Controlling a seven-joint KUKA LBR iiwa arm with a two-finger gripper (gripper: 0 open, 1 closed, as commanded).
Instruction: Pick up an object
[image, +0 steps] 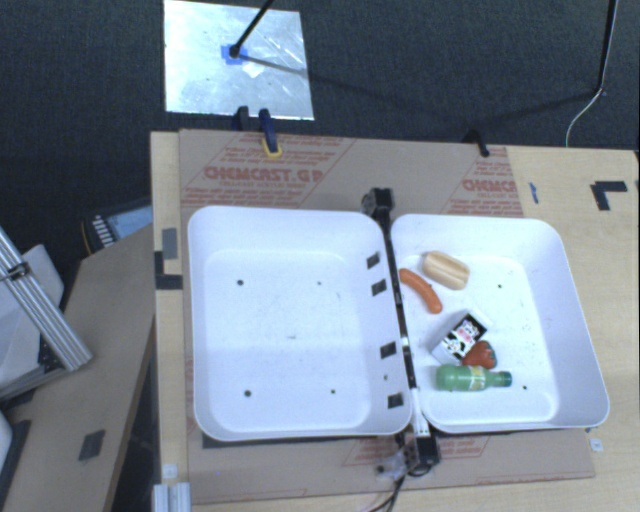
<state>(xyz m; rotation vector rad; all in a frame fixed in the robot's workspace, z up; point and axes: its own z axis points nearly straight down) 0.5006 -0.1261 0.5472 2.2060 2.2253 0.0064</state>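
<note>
Five small objects are gathered in the right bin (570, 300), all in its left half, close to the divide between the two bins. A bun-like roll (446, 269) is seen farthest back, with an orange sausage (421, 290) just beside it, lying at a slant. Nearer the front, a small black-and-white carton (460, 337) is set tilted, and a red piece (482, 354) is touching its lower right corner. A green bottle (472, 378) is laid on its side just below these, its cap pointing right. None of them is covered by another, and each can be reached from above.

The left bin (290, 320) is set side by side with the right one, and four dark clips (379, 287) are counted along the shared edge. Both bins are carried on a brown printed cardboard sheet (330, 170) laid over the pale wooden desk (110, 330). Dark carpet (80, 90) is seen behind, with a shiny foil square (200, 70) lying on it. An aluminium rail (40, 310) is seen at the left edge.

The state of the jaws cannot be told.
</note>
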